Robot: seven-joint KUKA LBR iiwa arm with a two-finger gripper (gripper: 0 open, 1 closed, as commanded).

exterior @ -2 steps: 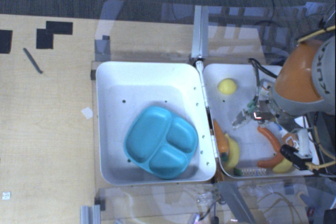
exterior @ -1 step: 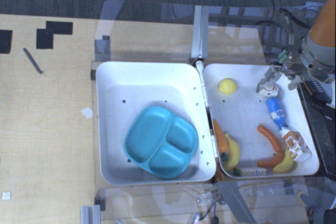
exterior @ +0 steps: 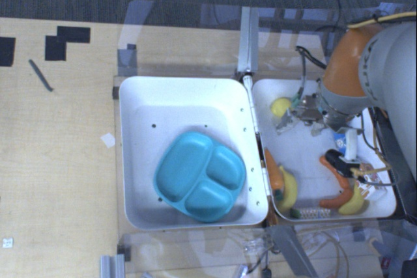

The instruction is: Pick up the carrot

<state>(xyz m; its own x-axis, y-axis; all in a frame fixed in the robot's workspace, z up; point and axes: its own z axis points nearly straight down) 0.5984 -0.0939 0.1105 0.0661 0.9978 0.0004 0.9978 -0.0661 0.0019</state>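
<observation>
The carrot (exterior: 276, 174) lay against the right bin's (exterior: 306, 214) left wall, beside a banana (exterior: 289, 190). The gripper (exterior: 301, 115) hovered up near a yellow lemon (exterior: 281, 106), well apart from the carrot; whether it was open or closed, couldn't tell. A blue divided plate (exterior: 199, 175) sat in the left bin (exterior: 140, 140).

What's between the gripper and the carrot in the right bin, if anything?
Nothing visible. The gripper hangs over the upper part of the right bin, next to a yellow lemon-like item. The carrot lies along the bin's left wall, partly against a banana; bare bin floor separates gripper and carrot.
</observation>
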